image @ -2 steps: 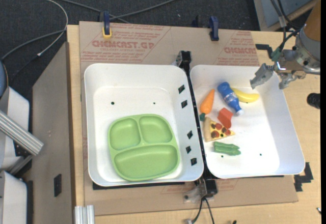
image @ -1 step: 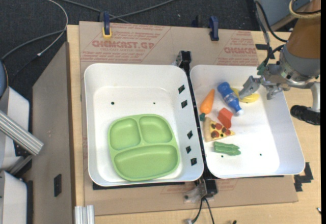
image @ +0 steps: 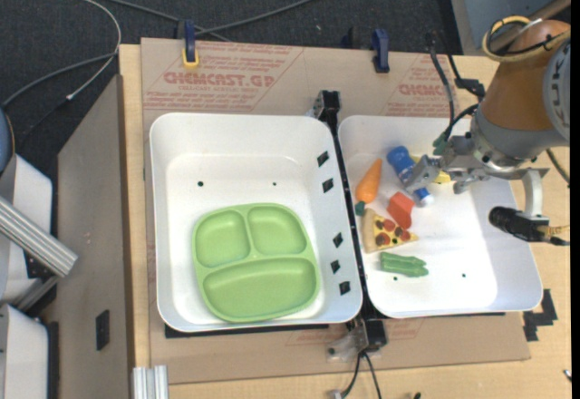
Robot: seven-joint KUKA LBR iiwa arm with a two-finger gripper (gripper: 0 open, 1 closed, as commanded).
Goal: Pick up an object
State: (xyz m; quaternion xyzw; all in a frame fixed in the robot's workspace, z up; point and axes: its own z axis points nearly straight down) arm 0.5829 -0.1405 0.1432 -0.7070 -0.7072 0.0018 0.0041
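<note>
Toy food lies in the right bin [image: 471, 293]: an orange carrot [image: 369, 180], a blue piece [image: 400, 159], a red block [image: 401, 209], a pizza slice [image: 391, 232] and a green pod [image: 402, 265]; all look light, rigid, smooth plastic; the red block, just below the gripper [image: 426, 178], seems easiest, pinched across its flat sides; whether the gripper grasps anything I cannot tell.

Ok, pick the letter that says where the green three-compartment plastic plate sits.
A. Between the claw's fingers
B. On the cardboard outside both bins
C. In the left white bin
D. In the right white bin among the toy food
C: the green three-compartment plastic plate lies flat in the left white bin, apart from the toy food in the right white bin.
</note>
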